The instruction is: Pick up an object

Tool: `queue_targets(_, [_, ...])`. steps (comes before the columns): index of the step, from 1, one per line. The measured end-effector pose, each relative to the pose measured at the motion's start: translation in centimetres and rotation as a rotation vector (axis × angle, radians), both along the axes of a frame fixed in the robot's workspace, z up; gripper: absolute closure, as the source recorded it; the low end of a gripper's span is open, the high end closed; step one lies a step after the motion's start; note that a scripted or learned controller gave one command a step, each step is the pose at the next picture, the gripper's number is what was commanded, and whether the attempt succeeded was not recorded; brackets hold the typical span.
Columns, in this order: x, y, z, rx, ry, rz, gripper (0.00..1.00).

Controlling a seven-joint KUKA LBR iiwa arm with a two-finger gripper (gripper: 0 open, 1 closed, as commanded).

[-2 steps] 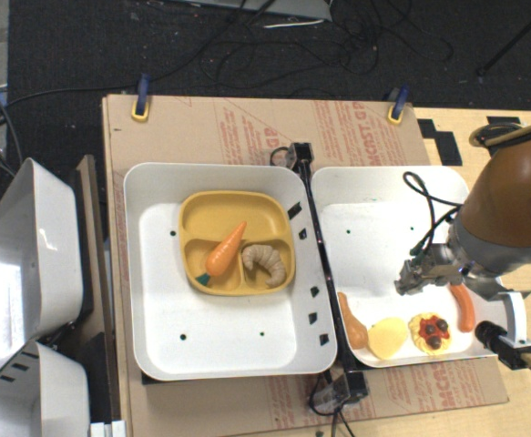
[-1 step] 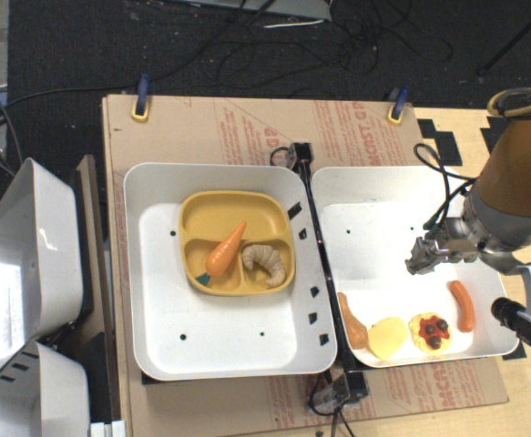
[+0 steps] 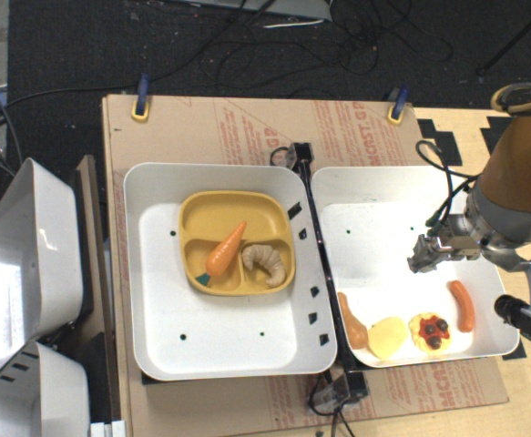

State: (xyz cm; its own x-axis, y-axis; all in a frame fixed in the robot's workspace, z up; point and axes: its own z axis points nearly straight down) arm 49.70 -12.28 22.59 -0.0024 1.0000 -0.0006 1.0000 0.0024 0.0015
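Your pincer [image 3: 426, 255] hangs over the bare middle of the right bin [image 3: 374, 189]; you cannot tell from this slanted view how it is set, and nothing shows in its grasp. Below it and to its right lies the sausage [image 3: 463, 305], apart from it. Straight below, near the bin's front wall, sits the tart [image 3: 430, 330], with the yellow disc [image 3: 388, 337] just left of it and the drumstick [image 3: 352, 321] further left, touching the disc. Well to the pincer's left, in the left bin [image 3: 156, 335], a yellow plate [image 3: 201, 212] holds a carrot [image 3: 226, 248] and a shrimp [image 3: 265, 260], each in its own compartment.
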Motion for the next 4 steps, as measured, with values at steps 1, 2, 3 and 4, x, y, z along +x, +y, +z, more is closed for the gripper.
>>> queue_targets(1, [3.0, 4.1, -0.9, 0.001, -0.001, 0.005, 1.0])
queue_targets(2, [5.4, 9.0, 0.4, 0.001, -0.002, 0.005, 1.0])
queue_targets(3, [7.8, 14.0, 1.3, 0.002, -0.002, 0.006, 1.0])
queue_targets(4, [11.1, 18.5, 0.0, 0.001, -0.001, 0.005, 1.0])
